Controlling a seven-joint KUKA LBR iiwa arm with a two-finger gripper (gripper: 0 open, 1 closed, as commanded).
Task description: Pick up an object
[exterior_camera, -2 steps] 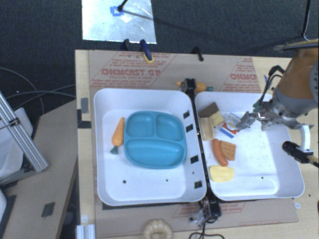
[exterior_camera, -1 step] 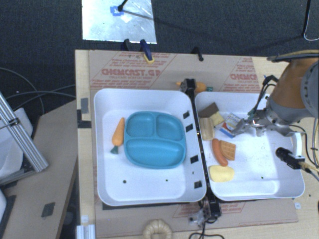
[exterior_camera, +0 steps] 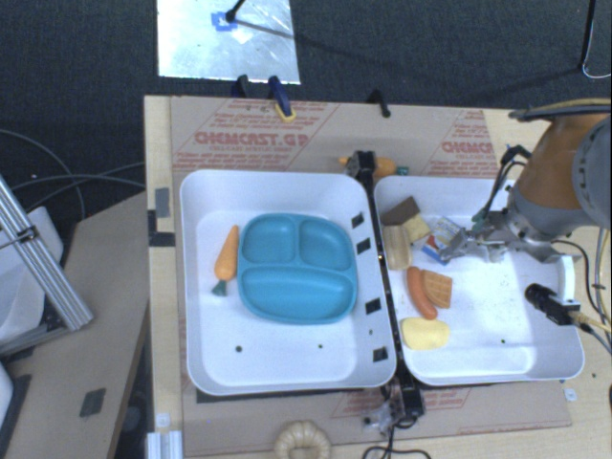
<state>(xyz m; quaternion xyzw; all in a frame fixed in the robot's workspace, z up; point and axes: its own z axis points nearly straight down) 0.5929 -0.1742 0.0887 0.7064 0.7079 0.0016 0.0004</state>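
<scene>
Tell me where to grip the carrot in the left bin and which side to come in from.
Grip the carrot across the middle of its orange body, coming straight down from above. It lies flat and nearly upright in the picture, green tip toward the camera, so fingers likely close best across its narrow width. The blue plate sits close on one side, so keep that finger tight to the carrot.

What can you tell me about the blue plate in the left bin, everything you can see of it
The blue divided plate looks like smooth light-blue plastic, rounded at the corners, with three compartments: two smaller ones along its far side and one long one along its near side. It lies flat, right way up, about mid-floor in the left bin. Nothing sits in its compartments. A toy carrot lies just to its left, close to its rim; contact cannot be told.
</scene>
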